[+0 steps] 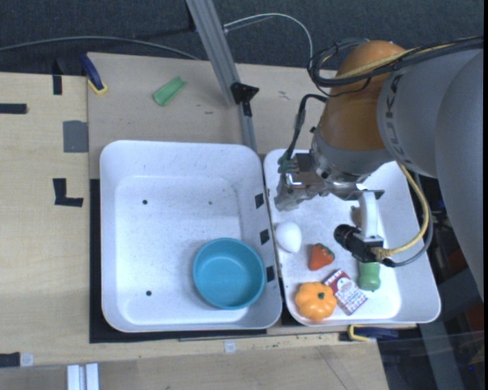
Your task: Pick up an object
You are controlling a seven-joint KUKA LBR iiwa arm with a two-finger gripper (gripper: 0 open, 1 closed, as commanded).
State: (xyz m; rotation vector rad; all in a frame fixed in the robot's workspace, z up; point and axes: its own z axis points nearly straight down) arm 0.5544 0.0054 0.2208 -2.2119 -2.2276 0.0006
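Hovering over the right bin (418, 303), the gripper (291, 192) is sitting just above the egg (288, 237); how its tips stand I cannot tell. Nothing is showing in its grasp. Beside the egg are lying a strawberry (321, 256) and a pumpkin (315, 300). Dropping straight onto the egg, centred, is looking wisest, since it may roll.

white egg (288, 237), strawberry (321, 256), orange pumpkin (315, 300), right bin (418, 299)

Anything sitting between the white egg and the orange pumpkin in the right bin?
In the camera view, the red strawberry-like toy lies roughly between the white egg and the orange pumpkin, set a little to the right of the line joining them.
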